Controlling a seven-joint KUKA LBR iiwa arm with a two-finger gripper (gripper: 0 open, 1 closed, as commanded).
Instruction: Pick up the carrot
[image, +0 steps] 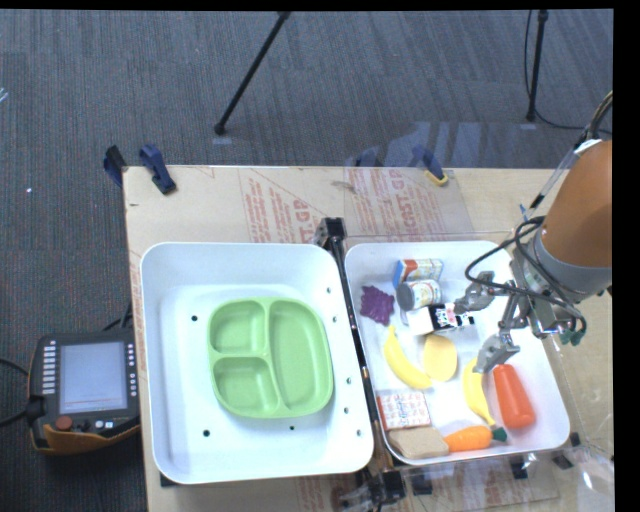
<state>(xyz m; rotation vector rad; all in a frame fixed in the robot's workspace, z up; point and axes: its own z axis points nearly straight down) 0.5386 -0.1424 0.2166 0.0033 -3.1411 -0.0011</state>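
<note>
The carrot (468, 438), small and orange with a green stub at its right end, lies along the front wall of the right bin (556, 400). My gripper (484, 326) hovers over the middle right of that bin, well behind the carrot. Its two grey fingers (494, 353) are spread open with nothing between them. A small black-and-white item (447, 318) sits just left of the fingers.
An orange-red oblong (513, 396) and a banana (478, 392) lie between gripper and carrot. A bread slice (418, 442), a red-print box (403, 408), another banana (405, 362), a pale yellow piece (440, 355), purple grapes (377, 303) and two cans (420, 294) share the bin. The left bin (170, 290) holds a green divided plate (270, 358).
</note>
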